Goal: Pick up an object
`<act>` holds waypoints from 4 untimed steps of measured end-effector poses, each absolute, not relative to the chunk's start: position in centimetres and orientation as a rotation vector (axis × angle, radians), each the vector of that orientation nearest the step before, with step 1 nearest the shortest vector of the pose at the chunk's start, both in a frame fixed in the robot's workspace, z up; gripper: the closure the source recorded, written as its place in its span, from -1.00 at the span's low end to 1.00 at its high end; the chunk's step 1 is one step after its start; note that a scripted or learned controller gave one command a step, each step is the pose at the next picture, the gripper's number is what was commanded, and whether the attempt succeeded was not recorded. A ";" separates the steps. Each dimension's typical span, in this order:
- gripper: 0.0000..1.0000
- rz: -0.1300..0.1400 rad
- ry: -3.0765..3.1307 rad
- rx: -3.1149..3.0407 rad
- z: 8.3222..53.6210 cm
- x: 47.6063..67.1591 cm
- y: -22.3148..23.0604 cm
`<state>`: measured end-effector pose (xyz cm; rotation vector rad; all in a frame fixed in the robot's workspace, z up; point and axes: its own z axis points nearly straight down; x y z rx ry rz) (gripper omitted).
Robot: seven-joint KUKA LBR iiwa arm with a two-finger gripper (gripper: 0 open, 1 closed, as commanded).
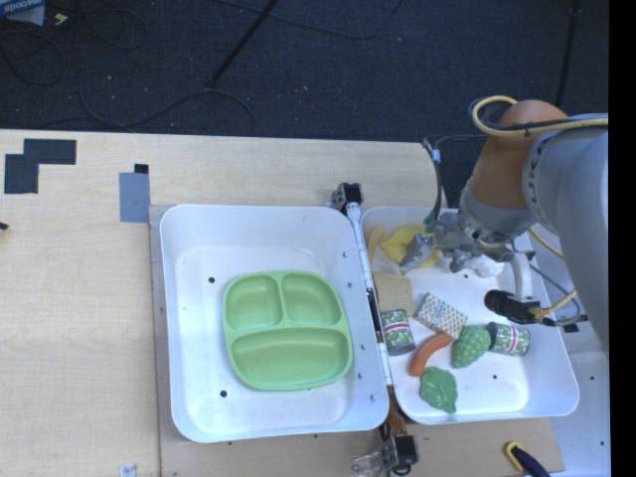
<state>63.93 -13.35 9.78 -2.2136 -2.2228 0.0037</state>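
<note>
Camera view has my fingers (pixel 447 249) over the right bin's (pixel 556 391) 11 o'clock corner by the yellow toy (pixel 400 239), spread impossible to tell, so I'd drop straight, avoiding the wall.

No legible text is present. The printed labels on the small green-banded can (pixel 397 330) and the patterned flat packet (pixel 441 314) are too blurred to read.
</note>
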 end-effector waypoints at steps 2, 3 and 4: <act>1.00 0.001 -2.222 -2.217 9.9 64.4 -9.0; -1.00 0.002 -2.222 -2.216 9.9 64.4 -9.0; 1.00 0.003 -2.222 -2.215 10.9 64.4 -9.1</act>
